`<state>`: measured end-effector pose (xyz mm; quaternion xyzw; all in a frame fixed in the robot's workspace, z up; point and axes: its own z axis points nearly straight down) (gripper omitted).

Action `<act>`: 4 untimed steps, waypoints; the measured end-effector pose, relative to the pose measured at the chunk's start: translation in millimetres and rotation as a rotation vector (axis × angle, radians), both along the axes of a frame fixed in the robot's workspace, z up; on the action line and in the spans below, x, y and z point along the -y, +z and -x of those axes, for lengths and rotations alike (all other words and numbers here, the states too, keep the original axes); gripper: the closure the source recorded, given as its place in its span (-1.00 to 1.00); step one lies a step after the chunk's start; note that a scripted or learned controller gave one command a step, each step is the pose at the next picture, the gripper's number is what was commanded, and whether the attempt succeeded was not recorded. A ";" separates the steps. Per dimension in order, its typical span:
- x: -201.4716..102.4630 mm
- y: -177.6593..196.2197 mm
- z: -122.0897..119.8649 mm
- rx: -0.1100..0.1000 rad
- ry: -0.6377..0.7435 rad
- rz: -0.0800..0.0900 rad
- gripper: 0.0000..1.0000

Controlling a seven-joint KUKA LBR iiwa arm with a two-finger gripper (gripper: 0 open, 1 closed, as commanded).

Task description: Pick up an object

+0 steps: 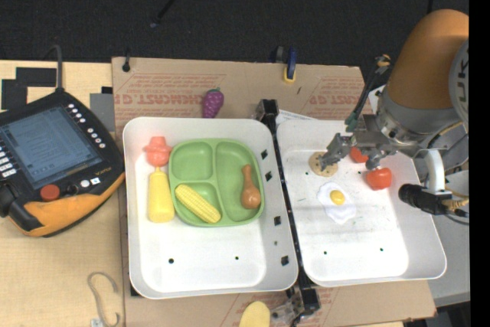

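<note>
yellow lemon (pixel 255 313) sits at bottom centre. gripper (pixel 352 155), right of centre, fingers spread over red tomato (pixel 378 178); nothing lifted yet.

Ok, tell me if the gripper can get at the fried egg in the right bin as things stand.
Probably yes. The fried egg lies flat on the right bin's floor with nothing on it, and the gripper hangs just above and behind it. The red tomato sits off to one side, apart from it.

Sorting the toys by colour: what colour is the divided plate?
Light green plate, clearest in the camera view, left bin.
</note>
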<state>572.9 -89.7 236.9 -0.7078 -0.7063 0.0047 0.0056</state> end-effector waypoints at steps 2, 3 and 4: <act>-9.3 -48.7 2.1 0.007 -0.001 0.000 -1.00; -7.2 -112.8 1.3 0.006 0.001 0.000 -1.00; -8.6 -150.8 1.4 0.012 0.002 0.001 -1.00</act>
